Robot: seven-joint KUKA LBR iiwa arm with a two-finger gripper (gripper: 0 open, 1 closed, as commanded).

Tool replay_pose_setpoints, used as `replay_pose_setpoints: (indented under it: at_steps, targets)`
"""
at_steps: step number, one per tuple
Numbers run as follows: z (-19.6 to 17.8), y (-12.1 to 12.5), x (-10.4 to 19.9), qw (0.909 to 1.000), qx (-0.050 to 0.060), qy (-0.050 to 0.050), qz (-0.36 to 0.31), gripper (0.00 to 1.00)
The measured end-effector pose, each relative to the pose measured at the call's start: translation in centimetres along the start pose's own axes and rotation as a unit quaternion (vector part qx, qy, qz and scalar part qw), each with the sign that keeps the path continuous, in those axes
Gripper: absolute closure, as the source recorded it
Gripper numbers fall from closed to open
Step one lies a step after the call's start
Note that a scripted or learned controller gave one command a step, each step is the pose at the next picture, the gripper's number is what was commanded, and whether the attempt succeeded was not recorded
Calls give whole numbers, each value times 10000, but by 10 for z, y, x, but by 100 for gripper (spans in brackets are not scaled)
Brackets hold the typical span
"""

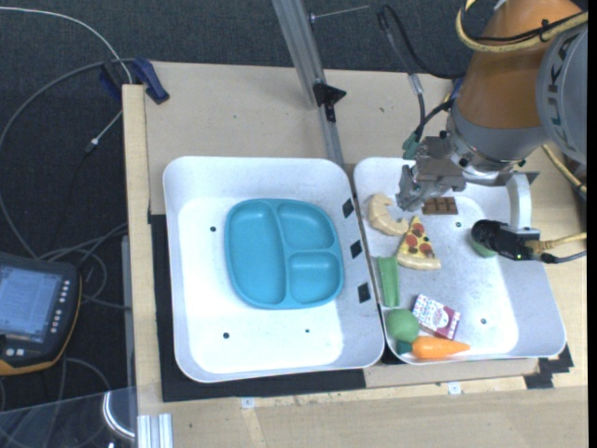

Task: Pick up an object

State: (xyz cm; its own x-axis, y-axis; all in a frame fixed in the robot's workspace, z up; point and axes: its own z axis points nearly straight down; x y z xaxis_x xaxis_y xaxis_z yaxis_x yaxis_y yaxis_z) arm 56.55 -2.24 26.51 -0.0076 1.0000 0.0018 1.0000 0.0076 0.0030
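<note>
Several loose items being logged in the right-hand shallow white bin point(550, 329), working from the near rim to the far.

Noting at the near rim an orange plastic carrot point(438, 348), touching a round green plastic fruit point(403, 325), with a pink-and-white printed packet point(436, 315) just beside.

Passing, further in, a yellow toy pizza slice with red dots point(419, 246).

Judging the likely target to be the cream crescent-shaped toy pastry point(381, 214) beyond it, lying flat near the bin's far left corner.

Observing the grey two-finger gripper point(411, 200) hanging over the crescent's right end, close to a small brown chocolate-bar piece point(441, 206). Open or closed: not being readable from this angle.

Recommending:
- centring over the crescent's thick middle;
- descending straight;
- keeping clear of the pizza slice and the brown piece;
- closing across the narrow width;
- confirming the hold before lifting.

Recording the pastry's look: smooth, pale and curved, showing faintly against the white floor.
</note>
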Motion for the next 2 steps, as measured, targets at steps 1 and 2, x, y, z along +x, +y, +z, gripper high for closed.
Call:
replay_pose_setpoints:
  at_steps: [1, 2]
  targets:
    - [12, 7, 62, 10000, 21, -1, 5, 100]
    - [7, 17, 113, 10000, 4, 2, 6, 100]
